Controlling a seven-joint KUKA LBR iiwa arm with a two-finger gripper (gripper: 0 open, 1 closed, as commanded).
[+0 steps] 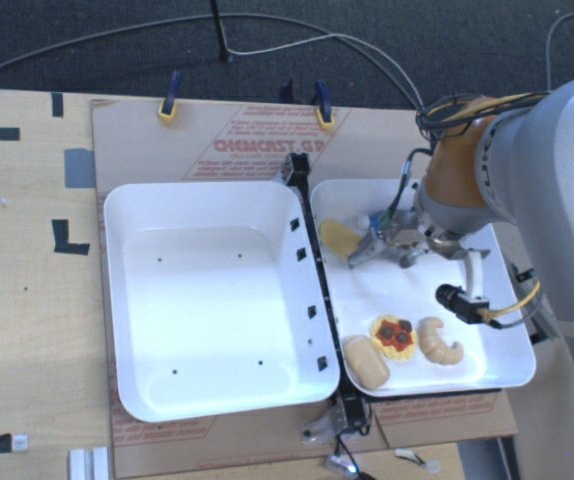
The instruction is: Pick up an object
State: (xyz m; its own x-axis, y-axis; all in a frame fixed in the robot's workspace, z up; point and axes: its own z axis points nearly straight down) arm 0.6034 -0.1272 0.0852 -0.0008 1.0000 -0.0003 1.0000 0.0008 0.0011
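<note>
In the right bin (502, 363), gripper (372, 250) sat low by a yellow piece (338, 236) near the divider; can't tell fingers' state. Roll (367, 361), pizza (394, 336), croissant (439, 340) lay at front, untouched. Prob. approach step; next needs fingers straddling the piece, then close & lift.

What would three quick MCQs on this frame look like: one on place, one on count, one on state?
1. Where does the gripper sit?
A. Over the left bin
B. In the right bin, beside the yellow piece
C. Off the bench

2. How many food items lie along the right bin's near edge?
A. One
B. Three
C. Five

3. How does the croissant lie?
A. Flat on the bin floor, apart from the gripper
B. Between the fingers
C. In the left bin

Key: B, its tip is beside the yellow piece in the right bin; B, bread roll, small pizza, croissant; A, it rests on the floor.
</note>
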